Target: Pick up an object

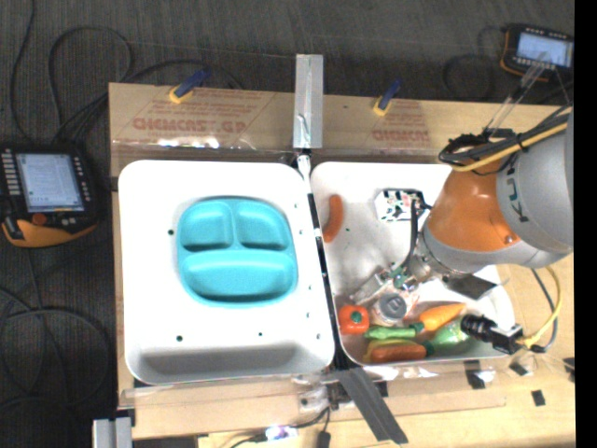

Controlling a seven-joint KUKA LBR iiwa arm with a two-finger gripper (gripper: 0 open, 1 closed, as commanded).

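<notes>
Metal gripper [396, 283], grip state unclear, above glossy plastic toy vegetables [410, 332]; smooth turquoise compartment tray [237, 249] in left bin [149, 339]

Gripper [396, 283] low in right bin [359, 180] — just above toy vegetables [410, 329]

Two white bins sit on the desk [438, 124]: the left bin [149, 334] holds one turquoise divided tray [238, 248]. The right bin [359, 217] holds one orange piece [333, 215] at ten o'clock and roughly five toy foods [406, 329] heaped at six o'clock.
</notes>
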